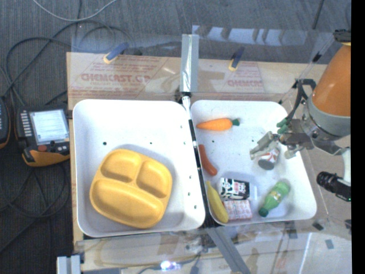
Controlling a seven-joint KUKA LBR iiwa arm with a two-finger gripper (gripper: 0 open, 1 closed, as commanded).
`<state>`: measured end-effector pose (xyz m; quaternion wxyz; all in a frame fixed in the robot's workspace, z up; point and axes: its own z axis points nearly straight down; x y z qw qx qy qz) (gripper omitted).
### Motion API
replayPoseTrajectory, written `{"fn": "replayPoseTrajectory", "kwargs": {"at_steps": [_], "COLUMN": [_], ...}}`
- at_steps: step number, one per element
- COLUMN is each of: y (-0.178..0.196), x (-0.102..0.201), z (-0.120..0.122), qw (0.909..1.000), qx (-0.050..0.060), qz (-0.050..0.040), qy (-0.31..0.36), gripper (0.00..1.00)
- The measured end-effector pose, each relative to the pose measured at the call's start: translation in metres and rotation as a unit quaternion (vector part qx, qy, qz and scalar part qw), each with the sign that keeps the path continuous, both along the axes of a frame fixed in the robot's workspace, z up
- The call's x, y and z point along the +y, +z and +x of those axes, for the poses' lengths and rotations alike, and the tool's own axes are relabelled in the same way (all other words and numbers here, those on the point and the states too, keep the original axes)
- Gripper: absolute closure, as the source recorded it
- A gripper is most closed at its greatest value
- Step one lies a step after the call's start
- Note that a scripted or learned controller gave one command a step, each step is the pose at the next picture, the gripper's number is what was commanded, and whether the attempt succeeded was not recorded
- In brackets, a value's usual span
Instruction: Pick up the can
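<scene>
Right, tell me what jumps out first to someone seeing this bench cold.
The big yellow divided plastic tray dominates the left white bin. In the right white bin, the grey arm's two-finger gripper hangs right over a small silver can, with an orange toy carrot toward the far edge and a green plastic bottle near the front.

wooden bench (85, 79), left white bin (85, 130), right white bin (251, 110) side by side
</scene>
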<state>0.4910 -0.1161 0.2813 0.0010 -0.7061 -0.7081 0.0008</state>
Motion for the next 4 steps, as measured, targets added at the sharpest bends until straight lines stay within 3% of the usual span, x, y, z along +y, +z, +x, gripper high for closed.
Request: {"fn": "replayPoseTrajectory", "kwargs": {"at_steps": [1, 2, 3, 4], "y": [-0.064, -0.126, -0.187, -0.178], "x": [-0.056, -0.076, -0.092, -0.092], "z": [0.001, 0.037, 0.07, 0.07], "qw": [0.9998, 0.9998, 0.9994, 0.9994], "qx": [0.0, 0.001, -0.001, -0.002], "qz": [0.0, -0.0002, 0.0009, 0.0017], "qy": [-0.018, -0.019, 0.035, 0.035], "gripper": [0.0, 0.0, 0.0, 1.0]}}
